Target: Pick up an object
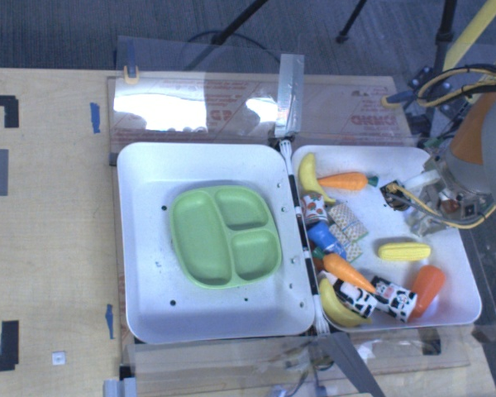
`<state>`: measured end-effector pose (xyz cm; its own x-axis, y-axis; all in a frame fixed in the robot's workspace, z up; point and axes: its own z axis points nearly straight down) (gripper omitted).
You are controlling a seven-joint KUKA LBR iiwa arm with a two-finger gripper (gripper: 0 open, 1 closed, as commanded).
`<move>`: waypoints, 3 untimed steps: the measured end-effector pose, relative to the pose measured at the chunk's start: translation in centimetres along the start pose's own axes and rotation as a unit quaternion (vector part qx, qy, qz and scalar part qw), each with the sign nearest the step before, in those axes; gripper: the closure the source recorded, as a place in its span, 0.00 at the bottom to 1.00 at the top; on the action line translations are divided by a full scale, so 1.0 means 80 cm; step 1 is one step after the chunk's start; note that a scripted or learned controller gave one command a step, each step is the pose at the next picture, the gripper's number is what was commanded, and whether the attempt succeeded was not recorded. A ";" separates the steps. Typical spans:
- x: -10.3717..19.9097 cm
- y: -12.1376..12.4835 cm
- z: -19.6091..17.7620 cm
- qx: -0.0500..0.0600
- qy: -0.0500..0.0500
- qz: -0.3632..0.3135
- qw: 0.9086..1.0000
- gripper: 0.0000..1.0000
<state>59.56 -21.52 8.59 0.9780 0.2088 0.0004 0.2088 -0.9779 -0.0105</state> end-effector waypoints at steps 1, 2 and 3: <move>0.010 0.003 0.001 0.002 -0.004 0.001 1.000 1.00; 0.015 -0.023 -0.007 -0.003 -0.002 0.003 1.000 1.00; 0.016 0.005 -0.001 0.001 0.000 0.002 1.000 1.00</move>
